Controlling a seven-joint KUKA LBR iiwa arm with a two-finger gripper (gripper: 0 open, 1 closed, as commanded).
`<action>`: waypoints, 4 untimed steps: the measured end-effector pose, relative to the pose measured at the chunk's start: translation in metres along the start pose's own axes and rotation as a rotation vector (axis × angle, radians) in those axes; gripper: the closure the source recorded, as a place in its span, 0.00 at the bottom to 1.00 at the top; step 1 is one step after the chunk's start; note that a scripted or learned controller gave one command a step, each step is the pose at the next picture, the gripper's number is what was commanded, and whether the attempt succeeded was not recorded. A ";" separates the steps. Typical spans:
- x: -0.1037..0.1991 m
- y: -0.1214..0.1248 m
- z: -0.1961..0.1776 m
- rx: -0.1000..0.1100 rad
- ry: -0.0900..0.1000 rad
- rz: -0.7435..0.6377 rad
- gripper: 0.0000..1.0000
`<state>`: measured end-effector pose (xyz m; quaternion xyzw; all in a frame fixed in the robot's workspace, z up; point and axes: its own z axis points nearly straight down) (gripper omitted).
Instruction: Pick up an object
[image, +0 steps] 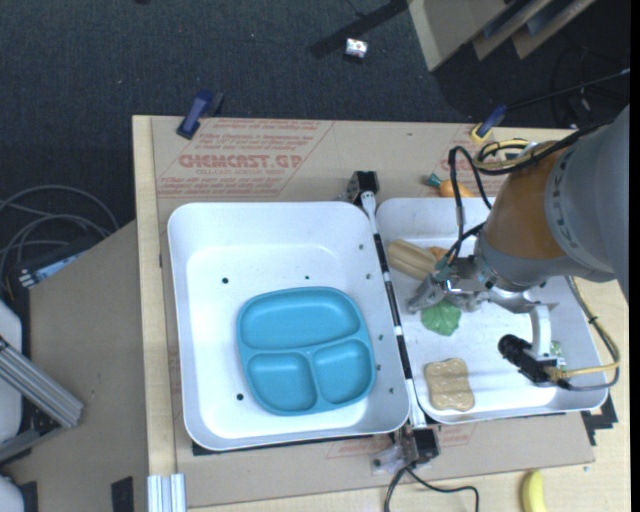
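Note:
My gripper (438, 291) hangs low over the right bin (570, 395), near its left wall. Its metal fingers (421, 295) are spread open with nothing between them. A green lumpy object (441, 319) lies just below and in front of the fingertips, touching or nearly touching them. A tan wooden cylinder (410, 259) lies just behind the gripper, along the bin's back left. A beige ridged block (449, 385) rests in the bin's front left corner. The grey arm with its orange band (525, 215) covers the bin's back right.
The left bin (200, 250) holds a blue divided plate (305, 348). A black divider strip (385, 285) runs between the two bins. A black connector with a yellow cable (530, 362) hangs over the right bin's front right.

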<state>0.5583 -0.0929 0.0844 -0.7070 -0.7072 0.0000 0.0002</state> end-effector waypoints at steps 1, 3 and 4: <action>-0.006 0.003 0.000 -0.001 -0.001 0.000 0.00; -0.003 -0.003 -0.010 -0.001 0.000 0.000 1.00; 0.055 -0.037 -0.162 -0.005 0.001 -0.002 1.00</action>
